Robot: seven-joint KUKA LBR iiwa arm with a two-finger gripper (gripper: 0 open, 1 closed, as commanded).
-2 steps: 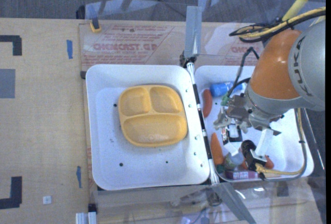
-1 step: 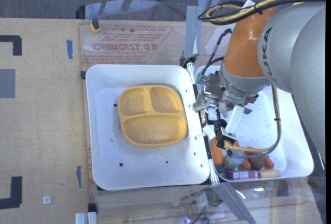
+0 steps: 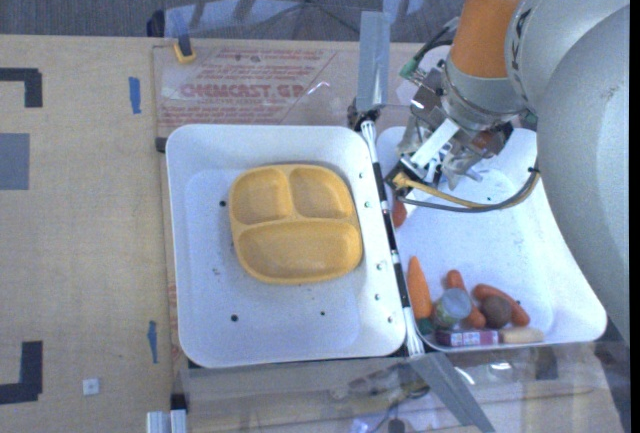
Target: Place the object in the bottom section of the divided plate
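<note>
Object: none is seen between the fingers; candidates lie heaped at the near end of the right bin (image 3: 560, 251), a carrot (image 3: 418, 287) among them.
Divided plate (image 3: 296, 222): one, yellow, three sections, seen in the left bin (image 3: 200, 251); bottom section bare.
Hand (image 3: 440, 161): over the right bin's far end; spread or pressed together cannot be told.
Risk: a missed grasp is likely, the heap being tightly packed.
Count: two bins, one arm.

you get even, bright overhead light, with glare washing out the white bins (image 3: 200, 321) and soft shadows under the yellow plate (image 3: 295, 221). the near arm (image 3: 590, 121) looks blurred and oversized; fine detail is soft.
</note>
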